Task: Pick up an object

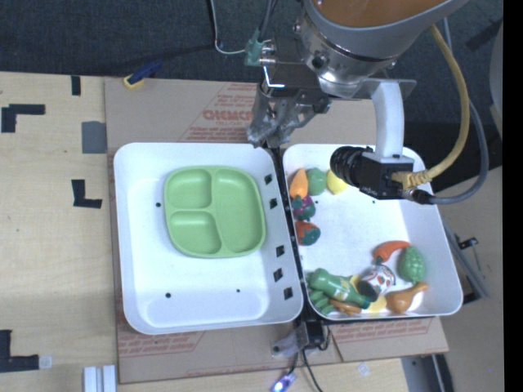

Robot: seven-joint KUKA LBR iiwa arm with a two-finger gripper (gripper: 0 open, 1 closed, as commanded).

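Note:
My gripper (268, 134) hangs over the far rim where the two white bins meet, above the top end of the divider. Nothing shows in its grasp. The right bin (433, 243) holds several small toy foods: an orange carrot (297, 182), a yellow piece (336, 183), a purple and green bunch (304, 208) and a red-orange piece (308, 233) along its left wall. More lie at its near side: a green piece (326, 283), a red pepper (391, 250), a green lumpy piece (412, 263) and a tan pear (401, 300).
A green divided plate (215, 211) lies in the left bin (139, 243). A black cylinder (365, 172) on the arm hangs over the right bin's far side. Cables run behind the bins. Cardboard (180, 113) underlies both bins.

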